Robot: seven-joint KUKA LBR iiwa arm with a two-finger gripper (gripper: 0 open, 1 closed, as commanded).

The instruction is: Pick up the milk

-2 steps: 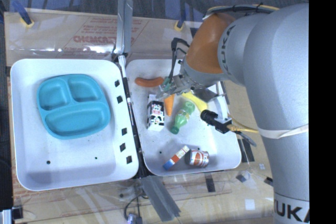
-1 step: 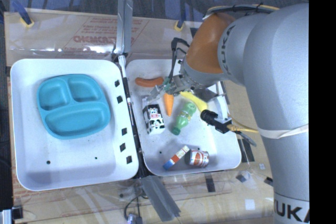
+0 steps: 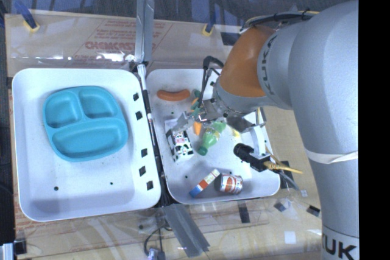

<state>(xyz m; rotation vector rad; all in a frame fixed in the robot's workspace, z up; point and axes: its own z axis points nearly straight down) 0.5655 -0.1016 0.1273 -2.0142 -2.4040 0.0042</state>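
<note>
The milk (image 3: 180, 144) is a small white carton with black cow patches, lying tilted in the right bin (image 3: 183, 192), just left of and below the hand (image 3: 204, 111). Whether the hand is apart or together I cannot tell. Nearby lie a green bottle (image 3: 209, 137), sausage (image 3: 173, 94) and can (image 3: 231, 184). The left bin (image 3: 36, 192) holds a blue tray (image 3: 85, 122)
</note>
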